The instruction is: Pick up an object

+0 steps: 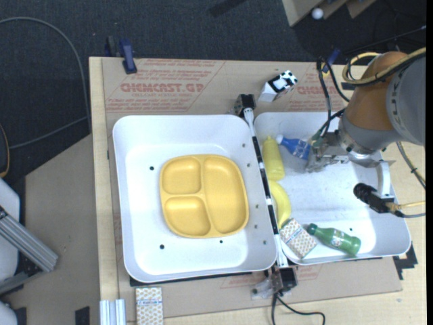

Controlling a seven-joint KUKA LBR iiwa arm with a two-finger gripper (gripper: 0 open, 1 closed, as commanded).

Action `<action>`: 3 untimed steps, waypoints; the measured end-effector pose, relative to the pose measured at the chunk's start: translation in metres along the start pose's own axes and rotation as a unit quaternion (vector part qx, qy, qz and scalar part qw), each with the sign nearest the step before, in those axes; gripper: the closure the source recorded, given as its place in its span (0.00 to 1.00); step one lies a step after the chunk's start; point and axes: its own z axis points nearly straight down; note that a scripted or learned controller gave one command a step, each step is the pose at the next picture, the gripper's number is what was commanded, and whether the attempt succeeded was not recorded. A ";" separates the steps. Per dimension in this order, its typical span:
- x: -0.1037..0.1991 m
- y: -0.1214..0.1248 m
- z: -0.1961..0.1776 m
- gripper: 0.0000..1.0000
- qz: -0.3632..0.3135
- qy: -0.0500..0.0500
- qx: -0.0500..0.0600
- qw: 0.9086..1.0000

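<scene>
**Arm down in right bin, grip unclear**

We see the gripper [318,156] low in the far part of the right bin [385,239], w/ the grey arm [399,107] and its orange band coming in from the right. The wrist covers most of the tool, so we can't tell how wide the pincer stands or whether it has hold of anything. Just left of it lies a small blue-and-white item [292,145], too blurred to name; contact w/ the tool is unclear.

Along the bin's left wall sit two yellow pieces [273,161], approx. banana-shaped. At the near edge: a green bottle [335,238] on its side and a checkered packet [296,239] beside it.

The left bin [135,181] holds a yellow divided plate [203,196]. Both bins rest on a brown board [176,80] w/ red print; dark carpet beyond, cables at far left.
</scene>
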 end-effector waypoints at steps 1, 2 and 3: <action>0.000 0.000 0.000 0.00 0.000 0.000 0.000 1.000; -0.030 -0.009 -0.073 0.00 0.001 -0.001 -0.001 1.000; -0.042 -0.010 0.009 0.00 0.001 0.000 0.001 1.000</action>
